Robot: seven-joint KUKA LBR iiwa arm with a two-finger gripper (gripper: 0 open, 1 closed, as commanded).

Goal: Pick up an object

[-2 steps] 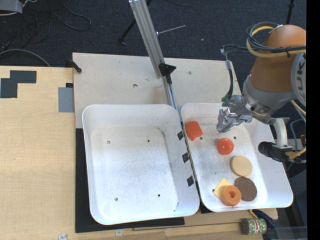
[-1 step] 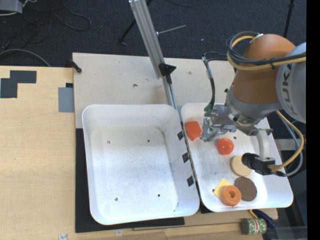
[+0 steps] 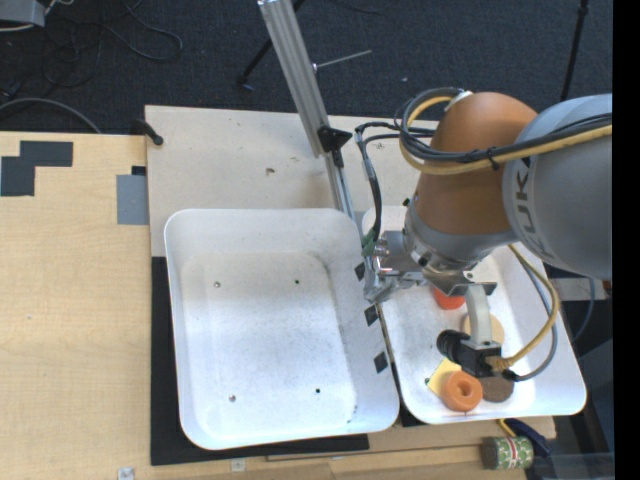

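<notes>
End effector, grip state impossible to tell, hangs by the right bin's left wall and should centre squarely over the orange ring at its near end, avoiding the yellow piece beside it.

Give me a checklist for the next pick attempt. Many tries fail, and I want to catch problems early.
1. Things to pick in the right bin: ok. An orange ring, a yellow piece beside it and a red thing lie there.
2. Arm over that bin: ok.
3. Anything already held: cannot tell. The wrist hides what is under it.
4. Orange ring clear of the arm: ok. It lies in plain sight, close to the bin's near wall.
5. Red thing open to a grasp: cannot tell. The wrist covers most of it.
</notes>
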